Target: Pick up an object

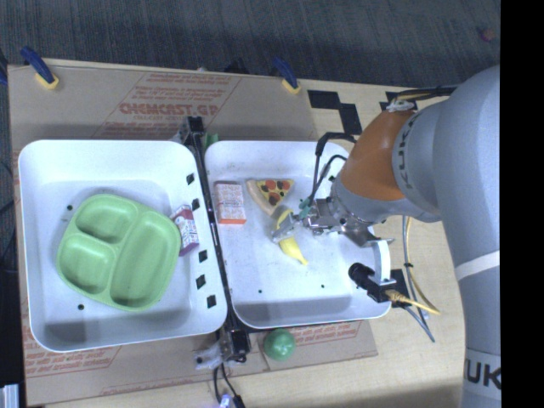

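Note:
My gripper [287, 225] hangs low in the right bin [255, 300], reaching in from the right under the orange-banded wrist. A small yellow banana [294, 249] lies on the bin floor right below the gripper's tip, touching it or nearly so. A toy pizza slice [271, 191] lies just above and left of the gripper. An orange and white box [229, 202] sits further left, close to the bin's left wall. I cannot see anything lifted off the floor.
The left bin [42, 313] holds a green divided plate [117, 250] and a small dark red packet [186, 229] at its right wall. A green ball [278, 343] rests on the bench in front of the right bin. Blue clamps [40, 66] hold the cardboard's far edge.

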